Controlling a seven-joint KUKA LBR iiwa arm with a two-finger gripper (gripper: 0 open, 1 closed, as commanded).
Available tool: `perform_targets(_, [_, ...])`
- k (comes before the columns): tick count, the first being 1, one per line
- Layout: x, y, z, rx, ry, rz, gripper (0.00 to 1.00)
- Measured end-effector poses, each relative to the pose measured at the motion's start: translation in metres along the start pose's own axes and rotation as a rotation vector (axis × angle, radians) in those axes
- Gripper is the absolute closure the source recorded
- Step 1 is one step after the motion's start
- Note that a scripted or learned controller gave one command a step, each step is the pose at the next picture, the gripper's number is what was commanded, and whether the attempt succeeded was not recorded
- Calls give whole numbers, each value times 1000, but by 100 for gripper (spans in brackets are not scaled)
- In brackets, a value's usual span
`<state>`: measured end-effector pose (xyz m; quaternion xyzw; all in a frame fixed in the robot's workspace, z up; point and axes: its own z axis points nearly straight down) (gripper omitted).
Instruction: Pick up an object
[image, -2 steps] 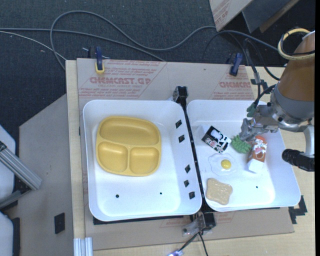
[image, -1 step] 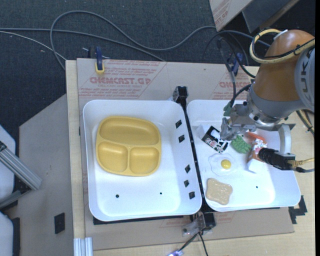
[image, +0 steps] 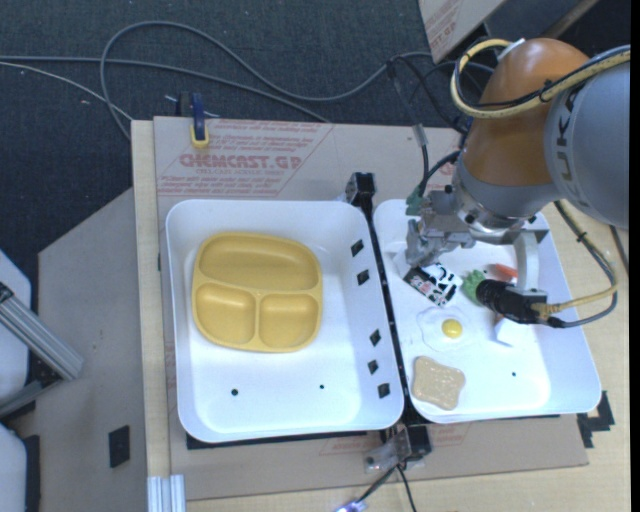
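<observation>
My gripper (image: 428, 252) hangs low over the far left part of the right bin (image: 560, 385), under the grey wrist with its orange band. Just below it lies a small black-and-white patterned object (image: 432, 283); whether the gripper touches it I cannot tell. A toy fried egg (image: 450, 328) lies in front of that, and a slice of toast (image: 438, 383) sits near the bin's front left corner. A small green piece (image: 470, 286) and a red-orange piece (image: 501, 271) show to the right of the patterned object, partly hidden by the arm.
The left bin (image: 200, 395) holds a yellow divided plate (image: 258, 290) at its far left. A black divider (image: 377, 290) runs between the bins. Cables lie on the dark floor behind the bench, and a blue clamp (image: 199, 118) grips the board's far edge.
</observation>
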<state>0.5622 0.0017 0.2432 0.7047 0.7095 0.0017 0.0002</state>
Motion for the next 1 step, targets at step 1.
perform_targets(1, [61, 19, 5, 1, 0, 0, 100])
